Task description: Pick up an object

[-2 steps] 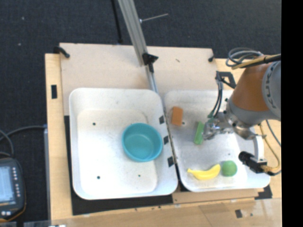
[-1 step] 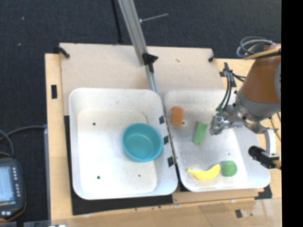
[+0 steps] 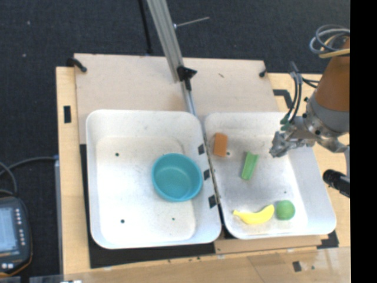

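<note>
One bowl [image 3: 177, 177], four small items

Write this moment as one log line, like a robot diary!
pincer: over right bin | nearest: green block | holding: nothing seen

A light wooden bench [image 3: 68, 158] carries a pale board [image 3: 135, 84] at its back half. Two shallow white bins rest on it side by side, touching: the left bin [image 3: 106, 217] and the right bin [image 3: 312, 187].
</note>
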`<state>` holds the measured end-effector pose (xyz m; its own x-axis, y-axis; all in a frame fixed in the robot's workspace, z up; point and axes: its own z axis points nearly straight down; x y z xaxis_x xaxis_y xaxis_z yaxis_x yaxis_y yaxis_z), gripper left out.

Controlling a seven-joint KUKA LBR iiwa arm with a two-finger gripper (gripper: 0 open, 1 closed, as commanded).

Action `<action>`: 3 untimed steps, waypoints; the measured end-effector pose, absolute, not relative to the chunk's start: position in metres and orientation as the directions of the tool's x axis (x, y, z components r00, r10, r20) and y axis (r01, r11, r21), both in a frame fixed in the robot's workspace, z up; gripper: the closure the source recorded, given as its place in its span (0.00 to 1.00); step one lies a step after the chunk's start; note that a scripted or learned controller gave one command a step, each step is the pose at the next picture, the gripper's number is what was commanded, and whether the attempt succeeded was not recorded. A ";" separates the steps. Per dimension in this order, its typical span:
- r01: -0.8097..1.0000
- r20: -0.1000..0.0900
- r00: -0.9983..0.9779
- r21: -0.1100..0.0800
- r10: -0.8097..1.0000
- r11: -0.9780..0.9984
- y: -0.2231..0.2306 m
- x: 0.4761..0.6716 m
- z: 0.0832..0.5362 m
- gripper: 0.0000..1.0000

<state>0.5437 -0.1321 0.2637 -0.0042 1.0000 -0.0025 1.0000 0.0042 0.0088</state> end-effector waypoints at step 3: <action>1.000 0.000 -0.006 0.000 1.000 0.006 0.033 0.580 0.237 1.00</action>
